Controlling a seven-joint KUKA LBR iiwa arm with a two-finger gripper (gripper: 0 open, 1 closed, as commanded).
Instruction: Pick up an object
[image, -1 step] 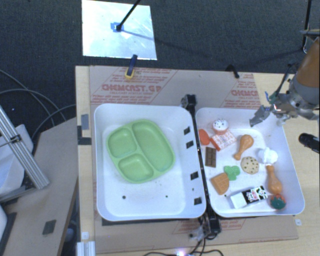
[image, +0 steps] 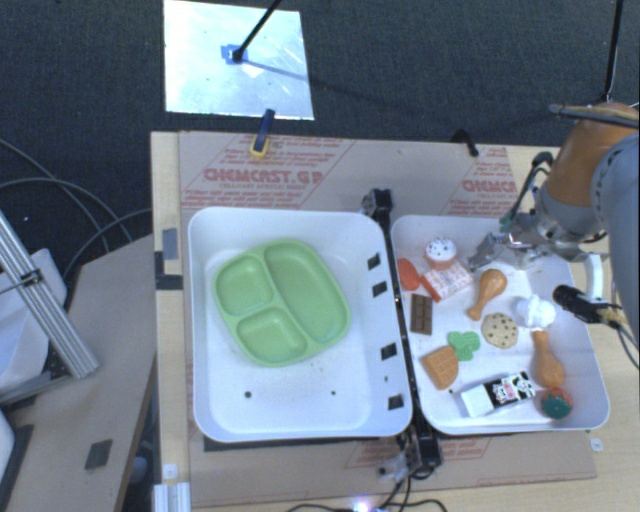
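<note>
The left bin (image: 200, 330) on the desk (image: 330, 165) holds a green divided plate (image: 281, 302) with three compartments, lying flat near the bin's centre. The right bin (image: 590, 400) holds small toy food items: an orange piece (image: 408, 274) at the left wall, a brown chocolate bar (image: 421, 315) beside it, a cupcake (image: 440, 250) above a wafer (image: 449, 282), a cracker (image: 440, 366), a green leaf piece (image: 464, 345), a drumstick (image: 487, 291), a cookie (image: 499, 330), a black-and-white carton (image: 500, 393) near the front wall, a white piece (image: 535, 311), a second drumstick (image: 546, 361) and a red-and-green piece (image: 555, 403) in the front right corner. The arm (image: 590, 170) enters from the right and slants down over the bin's back right part, the orange band above the wrist. The end effector (image: 497, 246) sits low near the back wall; whether it is wide or narrow cannot be determined, and nothing is visibly held. The nearest items are the first drumstick, just below the end effector, and the cupcake, just to its left.
</note>
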